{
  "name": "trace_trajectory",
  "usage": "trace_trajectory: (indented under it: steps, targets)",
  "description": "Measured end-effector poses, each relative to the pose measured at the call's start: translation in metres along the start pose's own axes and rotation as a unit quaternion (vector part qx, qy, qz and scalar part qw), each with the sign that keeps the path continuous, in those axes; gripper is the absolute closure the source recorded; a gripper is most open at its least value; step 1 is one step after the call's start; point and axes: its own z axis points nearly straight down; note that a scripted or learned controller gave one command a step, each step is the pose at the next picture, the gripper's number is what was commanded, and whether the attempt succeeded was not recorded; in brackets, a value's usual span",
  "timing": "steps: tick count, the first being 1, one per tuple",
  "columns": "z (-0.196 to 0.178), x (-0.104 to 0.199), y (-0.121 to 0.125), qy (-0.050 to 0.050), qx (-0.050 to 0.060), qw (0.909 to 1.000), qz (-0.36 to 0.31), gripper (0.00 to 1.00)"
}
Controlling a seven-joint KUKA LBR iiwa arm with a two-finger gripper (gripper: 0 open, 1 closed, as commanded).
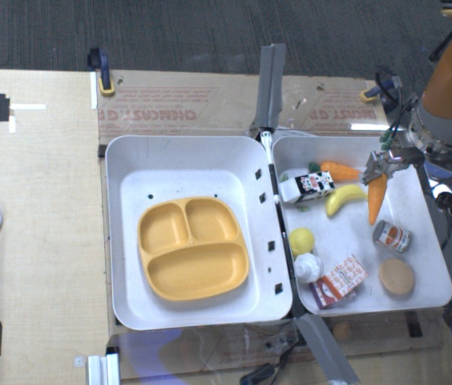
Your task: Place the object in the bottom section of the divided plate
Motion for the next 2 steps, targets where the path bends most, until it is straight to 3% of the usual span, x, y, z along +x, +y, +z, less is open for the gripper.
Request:
trace_trajectory:
  steps: [2]
  targets:
    - [0.008,0.116,-0.025,0.0,0.001,0.9953,-0.097,1.0]
